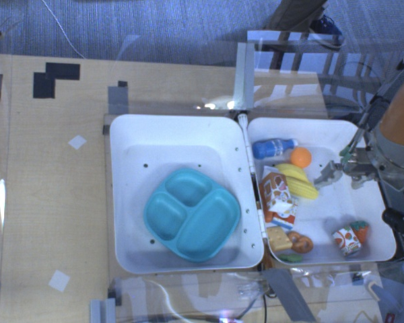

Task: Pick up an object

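Looking down, we see the pincer (pixel 326 173) over the right bin (pixel 374 210), just right of the banana (pixel 300 181); whether its fingers are parted or closed we cannot tell, and nothing shows between them. The arm itself is cut off at the right edge. The blue bottle (pixel 274 147) and the red-and-white packet (pixel 278 197) carry print too small for us to read. An orange (pixel 300 157) sits by the bottle, a small can (pixel 347 241) near the front right corner, blurred snacks (pixel 289 239) at the front left. The left bin (pixel 131 180) holds a teal divided plate (pixel 192 214). Both bins rest on the worktop (pixel 47 200).
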Available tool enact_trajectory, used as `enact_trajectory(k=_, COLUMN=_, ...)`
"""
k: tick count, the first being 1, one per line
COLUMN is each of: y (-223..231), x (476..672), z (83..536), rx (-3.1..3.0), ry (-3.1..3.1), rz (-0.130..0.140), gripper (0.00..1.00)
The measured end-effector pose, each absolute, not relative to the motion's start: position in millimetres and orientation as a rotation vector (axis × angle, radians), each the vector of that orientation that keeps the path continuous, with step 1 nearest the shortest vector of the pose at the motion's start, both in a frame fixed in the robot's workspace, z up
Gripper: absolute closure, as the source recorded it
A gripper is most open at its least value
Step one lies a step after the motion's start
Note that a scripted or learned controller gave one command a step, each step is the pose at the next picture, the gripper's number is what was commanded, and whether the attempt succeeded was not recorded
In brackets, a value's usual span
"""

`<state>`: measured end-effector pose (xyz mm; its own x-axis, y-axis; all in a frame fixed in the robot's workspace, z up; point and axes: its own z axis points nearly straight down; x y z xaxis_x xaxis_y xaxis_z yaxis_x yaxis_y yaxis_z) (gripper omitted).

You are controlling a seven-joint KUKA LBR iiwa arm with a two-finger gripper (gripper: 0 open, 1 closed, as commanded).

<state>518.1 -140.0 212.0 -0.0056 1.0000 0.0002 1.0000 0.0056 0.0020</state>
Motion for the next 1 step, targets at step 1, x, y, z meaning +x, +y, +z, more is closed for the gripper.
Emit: enact_trajectory(k=1, y=-103.0, x=555.7, z=123.7, rx=2.575, ry=1.795, rz=0.003, gripper=0.0)
